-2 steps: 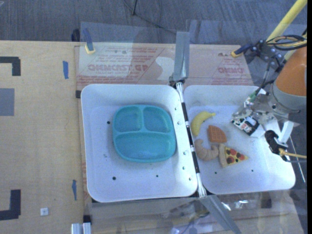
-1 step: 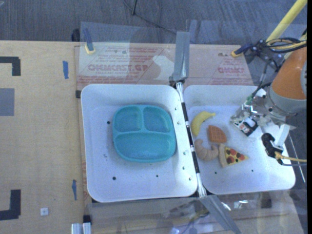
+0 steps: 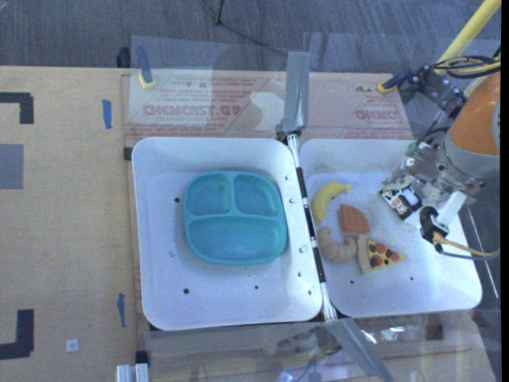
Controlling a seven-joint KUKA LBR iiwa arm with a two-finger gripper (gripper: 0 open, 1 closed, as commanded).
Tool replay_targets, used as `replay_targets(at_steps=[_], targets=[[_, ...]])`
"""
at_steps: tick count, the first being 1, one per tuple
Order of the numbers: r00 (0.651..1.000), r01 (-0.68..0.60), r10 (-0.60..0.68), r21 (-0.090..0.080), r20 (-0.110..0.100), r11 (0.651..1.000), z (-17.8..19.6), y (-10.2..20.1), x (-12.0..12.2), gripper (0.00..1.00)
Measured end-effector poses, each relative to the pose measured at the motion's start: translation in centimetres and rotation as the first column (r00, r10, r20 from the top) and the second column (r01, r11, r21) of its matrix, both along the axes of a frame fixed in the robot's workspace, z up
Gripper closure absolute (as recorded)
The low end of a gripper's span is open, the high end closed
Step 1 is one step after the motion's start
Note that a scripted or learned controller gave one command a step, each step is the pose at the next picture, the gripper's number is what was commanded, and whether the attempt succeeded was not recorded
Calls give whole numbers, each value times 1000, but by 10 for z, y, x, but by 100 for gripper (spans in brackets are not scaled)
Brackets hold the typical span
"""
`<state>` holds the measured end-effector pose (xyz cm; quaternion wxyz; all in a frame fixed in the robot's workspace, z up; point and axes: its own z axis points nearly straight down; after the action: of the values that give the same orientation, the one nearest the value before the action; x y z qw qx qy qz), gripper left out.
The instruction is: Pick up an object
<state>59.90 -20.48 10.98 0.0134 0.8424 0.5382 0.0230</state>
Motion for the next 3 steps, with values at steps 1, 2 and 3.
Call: replay_targets(at_steps=[1, 2, 3], targets=[[995, 100, -100, 0, -10, 995, 0, 2, 10, 0], [995, 101, -101, -18, -12, 995, -1, 16, 17, 0], [985, 170, -170, 7, -43, 985, -18, 5, 28, 0]])
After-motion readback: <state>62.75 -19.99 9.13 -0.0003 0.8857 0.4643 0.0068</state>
